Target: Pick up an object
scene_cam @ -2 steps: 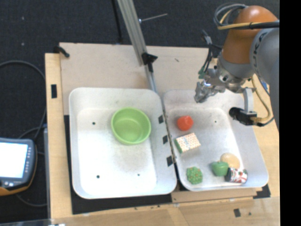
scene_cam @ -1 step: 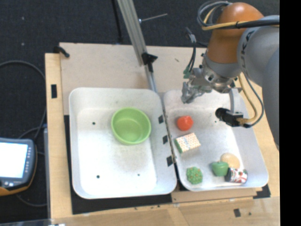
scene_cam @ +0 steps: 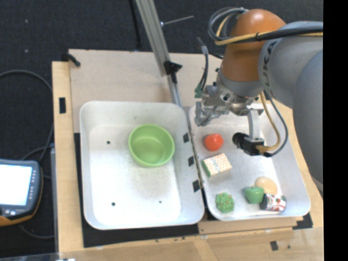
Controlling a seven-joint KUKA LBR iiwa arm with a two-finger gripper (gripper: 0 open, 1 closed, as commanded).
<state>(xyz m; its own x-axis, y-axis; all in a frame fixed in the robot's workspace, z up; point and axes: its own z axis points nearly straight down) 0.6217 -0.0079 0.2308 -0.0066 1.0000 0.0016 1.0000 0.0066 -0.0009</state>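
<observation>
Worktop [scene_cam: 125,75] of light wood carries two shallow white bins side by side. In the left bin [scene_cam: 109,200] there is a light green bowl [scene_cam: 151,145], which stands upright near the middle, a little toward the far side.

The right bin [scene_cam: 291,170] holds several small things. An orange-red ball [scene_cam: 213,142] lies in the far part of this bin, close to the wall between the two bins. Just in front of it lies a small pale block [scene_cam: 217,165] with a pattern of little marks, a bit tilted. At the near edge of the bin there is a green bumpy ball [scene_cam: 224,202]. To the right of it a smooth green piece [scene_cam: 253,194] lies, touching a cream round thing [scene_cam: 266,184] behind it, and a small item in red, white and black [scene_cam: 273,203] lies just beside them in the near right corner.

The grey arm with its orange band [scene_cam: 250,42] comes in from the right, and its claw [scene_cam: 205,112] hangs over the far left corner of the right bin, just behind the orange-red ball and apart from it. Nothing is seen between its fingers. If the claw is released or clenched, I cannot tell, because the metal parts are small and unclear from this angle. A black part with cables [scene_cam: 247,143] hangs from the wrist, to the right of the orange-red ball.

A slanted metal bar [scene_cam: 155,34] rises from the far side of the worktop, between the bins.
</observation>
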